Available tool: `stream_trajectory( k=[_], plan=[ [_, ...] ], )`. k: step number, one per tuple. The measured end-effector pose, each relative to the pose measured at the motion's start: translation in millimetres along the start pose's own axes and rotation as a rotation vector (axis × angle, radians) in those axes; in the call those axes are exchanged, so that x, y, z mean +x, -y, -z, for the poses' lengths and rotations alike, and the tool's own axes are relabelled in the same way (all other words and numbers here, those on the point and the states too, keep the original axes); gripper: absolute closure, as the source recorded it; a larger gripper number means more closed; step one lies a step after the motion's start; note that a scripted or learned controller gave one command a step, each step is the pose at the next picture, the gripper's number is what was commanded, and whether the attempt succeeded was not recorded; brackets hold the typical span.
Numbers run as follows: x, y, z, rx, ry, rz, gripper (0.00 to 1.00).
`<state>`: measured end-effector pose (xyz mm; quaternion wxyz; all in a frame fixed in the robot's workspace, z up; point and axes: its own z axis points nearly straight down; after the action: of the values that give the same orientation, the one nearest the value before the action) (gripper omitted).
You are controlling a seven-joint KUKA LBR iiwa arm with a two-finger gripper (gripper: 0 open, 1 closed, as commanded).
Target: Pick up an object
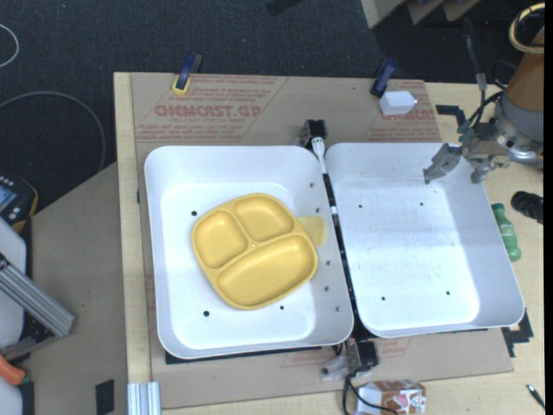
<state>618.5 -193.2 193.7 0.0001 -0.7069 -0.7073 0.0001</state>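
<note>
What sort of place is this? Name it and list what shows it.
Probably a robotics lab test bench: two white bins clamped side by side on a cardboard-covered bench, a yellow divided plate in the left bin, the gripper above the right bin, and loose cables on dark carpet.

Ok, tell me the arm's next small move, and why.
Probably swing the pincer left toward the left bin. The yellow divided tray lies there, while the pincer hangs over the right bin's far right corner, apart from it.
</note>
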Motion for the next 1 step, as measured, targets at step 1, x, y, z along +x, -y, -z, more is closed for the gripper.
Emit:
stream_trajectory(
  k=[1],
  plan=[
    [69.8, 7.5, 254.3, -0.018, 0.003, 0.005, 0.0]
  ],
)
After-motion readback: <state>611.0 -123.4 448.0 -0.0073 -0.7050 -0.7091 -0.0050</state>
